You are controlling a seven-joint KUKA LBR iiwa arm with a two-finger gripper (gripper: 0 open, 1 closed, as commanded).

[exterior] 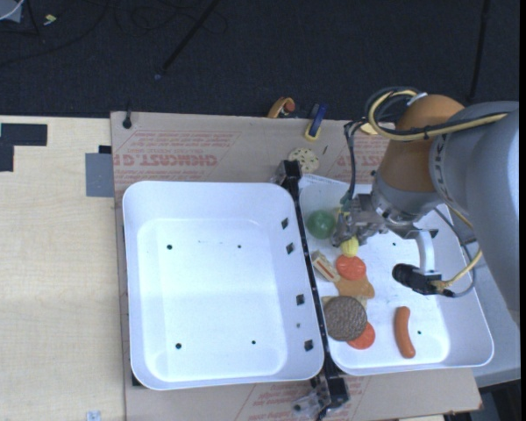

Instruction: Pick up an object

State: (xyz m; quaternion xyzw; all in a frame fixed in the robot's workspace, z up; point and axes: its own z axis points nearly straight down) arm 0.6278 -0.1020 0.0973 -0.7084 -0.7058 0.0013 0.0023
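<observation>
Nothing lifted yet. End effector (355, 222) low in the right bin (460, 345), just beside the green ball (320, 224) and yellow piece (349, 246); can't tell its state. Whole grab left to do.

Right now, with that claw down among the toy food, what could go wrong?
The claw sits between the green ball and a small yellow piece, so it may nudge either one instead of gripping. The ball could roll away. The items nearby are packed closely, so two might get pinched together.
</observation>
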